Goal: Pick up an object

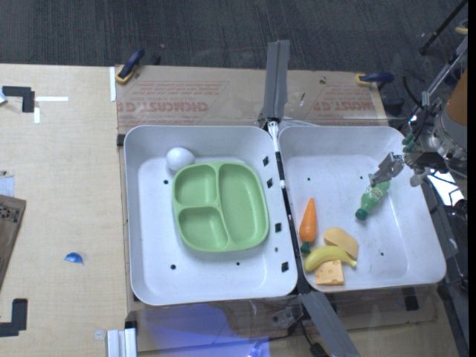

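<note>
Arm reaches in from right, gripper (386, 171) low, angled down-left, finger state unclear.

Two white bins (149, 274), one green tray (221, 205), one white ball (179, 157), one carrot (308, 220), one banana (327, 256), one green bottle (371, 199).

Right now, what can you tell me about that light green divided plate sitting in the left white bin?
The light green divided plate looks like smooth matte plastic, a rounded square with a raised rim and three compartments: two smaller ones on the left, one long one on the right. It lies flat and upright on the floor of the left white bin, turned slightly askew. Nothing lies in its compartments. A small white ball sits at its upper left corner, close to or touching the rim.
</note>
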